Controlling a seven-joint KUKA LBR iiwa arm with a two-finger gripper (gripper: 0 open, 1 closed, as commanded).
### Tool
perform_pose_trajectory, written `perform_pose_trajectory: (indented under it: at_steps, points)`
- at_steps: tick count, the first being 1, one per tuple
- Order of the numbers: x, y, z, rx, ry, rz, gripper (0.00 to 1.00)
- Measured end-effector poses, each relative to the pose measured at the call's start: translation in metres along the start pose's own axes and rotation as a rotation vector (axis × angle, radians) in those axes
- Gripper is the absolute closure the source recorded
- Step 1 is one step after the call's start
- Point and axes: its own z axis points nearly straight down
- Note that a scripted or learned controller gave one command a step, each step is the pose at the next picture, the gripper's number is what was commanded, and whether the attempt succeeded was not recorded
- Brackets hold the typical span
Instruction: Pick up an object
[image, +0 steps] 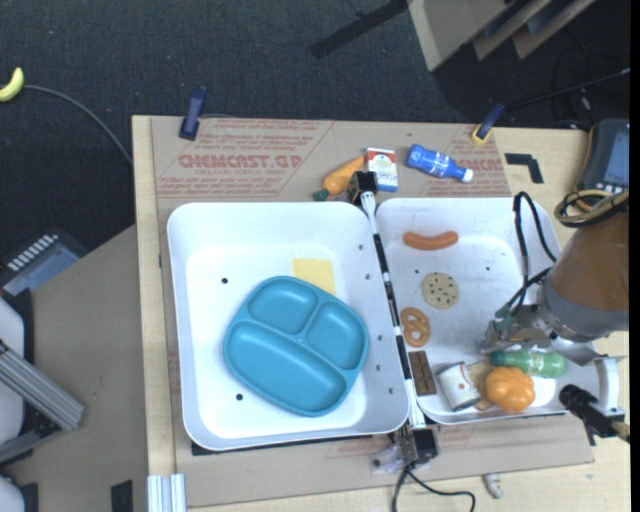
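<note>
We see the metal hand (508, 335) over a green plastic bottle (525, 360) beside a round orange fruit (509, 389); grip state: can't tell.

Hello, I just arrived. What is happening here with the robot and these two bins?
A robot arm reaches into the right bin, its end effector low near a green bottle and an orange. Nothing is visibly held yet. A hot dog, cookie and pretzel lie further left. The left bin holds a blue divided plate and a yellow piece.
</note>
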Motion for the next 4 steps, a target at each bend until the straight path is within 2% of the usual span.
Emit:
perform_pose_trajectory:
  at_steps: [1,2,3,4]
  points:
    - [0.109,0.052,-0.091,-0.001,0.002,-0.004,1.0]
    - [0.107,0.051,-0.09,0.001,0.001,-0.002,0.0]
    - [0.054,0.097,0.01,0.001,-0.001,0.0,0.0]
    - [0.063,0.097,0.01,0.003,0.001,-0.002,0.0]
